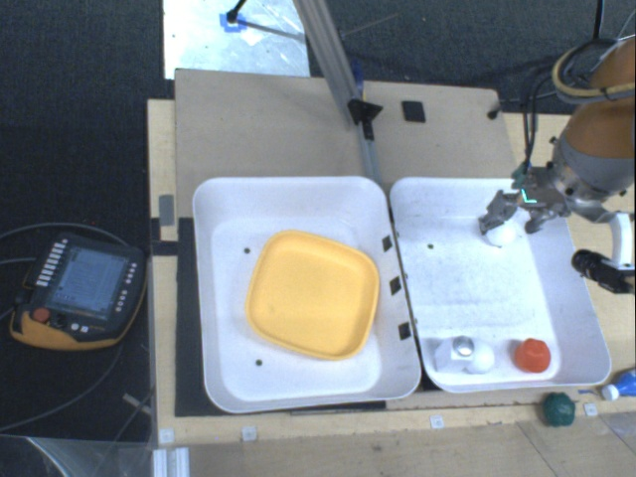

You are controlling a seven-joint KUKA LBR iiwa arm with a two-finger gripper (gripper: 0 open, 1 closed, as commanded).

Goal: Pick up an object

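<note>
A: Left bin (224, 266) has the yellow plate (312, 293). What's nearest my hand (509, 217)?

B: A small white object (500, 233), right bin's (556, 296) far side, directly beneath it. Whether the hand's spread or closed, I can't tell.

A grey-and-orange control pendant (78, 294) lies on the dark floor at nine o'clock, a cable looping around it. At twelve o'clock a grey pole (328, 38) slants down to a black clamp (364, 112) on the brown board (268, 127). A small black square (413, 111) sits on that board just to the right of the clamp. At five o'clock a dark green ball (558, 409) rests on the bench edge, beside a blue-and-white scrap (618, 388).
</note>
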